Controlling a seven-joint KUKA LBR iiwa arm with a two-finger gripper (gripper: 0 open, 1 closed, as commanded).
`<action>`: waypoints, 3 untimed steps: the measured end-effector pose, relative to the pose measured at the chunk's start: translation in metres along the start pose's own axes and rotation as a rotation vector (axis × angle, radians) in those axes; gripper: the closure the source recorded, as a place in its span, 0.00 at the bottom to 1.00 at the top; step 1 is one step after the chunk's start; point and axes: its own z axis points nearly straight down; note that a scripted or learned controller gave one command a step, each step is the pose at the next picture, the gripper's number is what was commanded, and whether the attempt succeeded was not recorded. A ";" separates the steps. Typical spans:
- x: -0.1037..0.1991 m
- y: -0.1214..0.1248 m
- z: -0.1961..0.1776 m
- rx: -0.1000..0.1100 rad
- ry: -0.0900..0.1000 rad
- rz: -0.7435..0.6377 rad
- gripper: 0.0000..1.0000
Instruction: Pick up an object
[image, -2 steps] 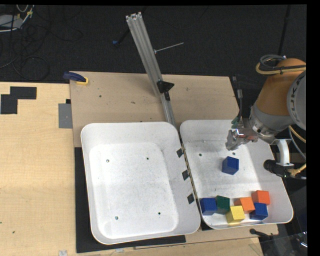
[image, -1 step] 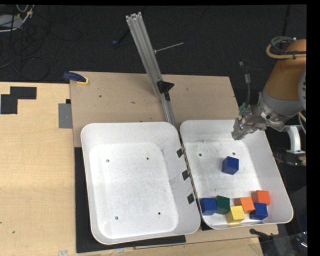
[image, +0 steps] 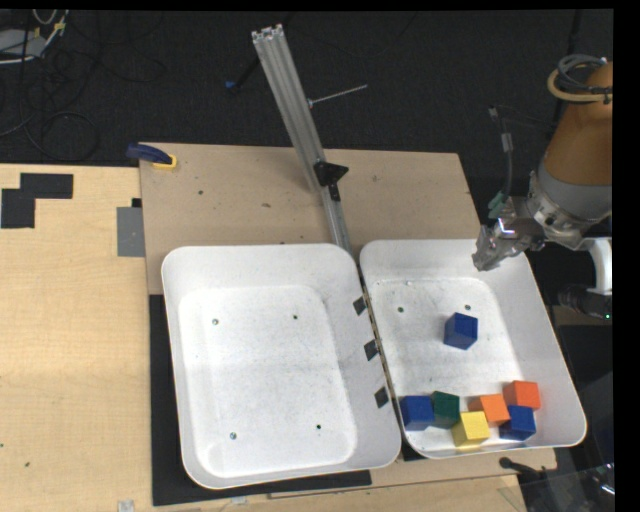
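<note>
A blue cube (image: 461, 330) lies alone near the middle of the right bin (image: 420, 275). Along that bin's front edge sit several cubes: a blue one (image: 417, 411), a green one (image: 444, 408), a yellow one (image: 471, 428), an orange one (image: 494, 408), a red-orange one (image: 523, 394) and another blue one (image: 517, 421). My gripper (image: 492, 252) hangs over the right bin's far right corner, above and to the right of the lone blue cube. Nothing shows between its tips. The arm (image: 580, 150) rises behind it at the right.
The left bin (image: 200, 270) sits beside the right one, with black clips (image: 370, 348) along the shared rim. A metal rail (image: 297, 120) slants up from between the bins. A blue-and-yellow clamp (image: 152, 155) lies at the board's far left corner.
</note>
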 end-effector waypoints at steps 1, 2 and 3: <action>0.045 -0.004 0.002 0.005 0.002 -0.003 1.00; 0.093 -0.024 -0.003 0.005 0.003 -0.003 1.00; 0.140 -0.041 -0.004 0.006 0.003 -0.002 1.00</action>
